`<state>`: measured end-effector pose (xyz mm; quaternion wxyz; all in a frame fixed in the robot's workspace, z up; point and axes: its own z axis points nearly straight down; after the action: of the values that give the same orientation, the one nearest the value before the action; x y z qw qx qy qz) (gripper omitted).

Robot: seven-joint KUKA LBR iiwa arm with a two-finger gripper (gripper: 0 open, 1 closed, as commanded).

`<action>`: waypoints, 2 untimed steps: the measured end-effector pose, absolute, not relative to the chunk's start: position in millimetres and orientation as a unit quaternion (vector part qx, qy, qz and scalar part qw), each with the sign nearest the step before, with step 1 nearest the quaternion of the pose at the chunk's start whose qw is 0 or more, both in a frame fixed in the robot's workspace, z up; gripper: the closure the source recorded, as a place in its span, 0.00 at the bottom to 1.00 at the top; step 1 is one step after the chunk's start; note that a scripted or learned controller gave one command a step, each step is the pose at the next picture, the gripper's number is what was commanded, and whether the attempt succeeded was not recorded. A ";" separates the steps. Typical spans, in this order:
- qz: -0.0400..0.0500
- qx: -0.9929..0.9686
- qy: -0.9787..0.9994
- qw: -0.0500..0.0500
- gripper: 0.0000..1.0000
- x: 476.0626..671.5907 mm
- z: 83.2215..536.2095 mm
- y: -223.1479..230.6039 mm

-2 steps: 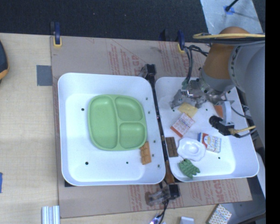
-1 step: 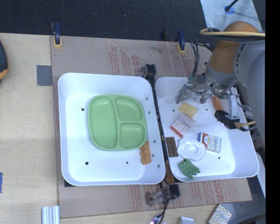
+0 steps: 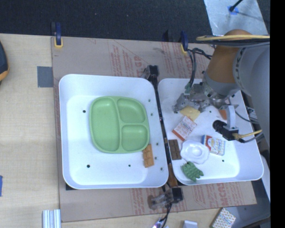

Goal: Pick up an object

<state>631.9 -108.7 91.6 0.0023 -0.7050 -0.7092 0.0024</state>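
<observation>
Here I have the gripper point(image 3: 192, 100) low in the right bin point(image 3: 247, 167), near its far edge, just above a yellow block point(image 3: 190, 112). Whether it grips anything I cannot tell, because the wrist hides it. To do this step well, I should center on the block, since a red-white packet point(image 3: 185, 127) lies just beside it toward the near edge. A white cup point(image 3: 195, 152) and a green toy point(image 3: 192, 170) lie nearer the front edge. The left bin point(image 3: 71, 170) carries a green plate point(image 3: 119, 124).

Robot lab, clamped cardboard point(image 3: 133, 51), test bins point(image 3: 71, 127)
</observation>
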 end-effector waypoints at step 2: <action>0.003 -0.705 -0.710 0.001 0.00 633.0 102.3 -110.8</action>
<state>633.0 -110.8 102.3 0.0014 -0.7047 -0.7095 0.0027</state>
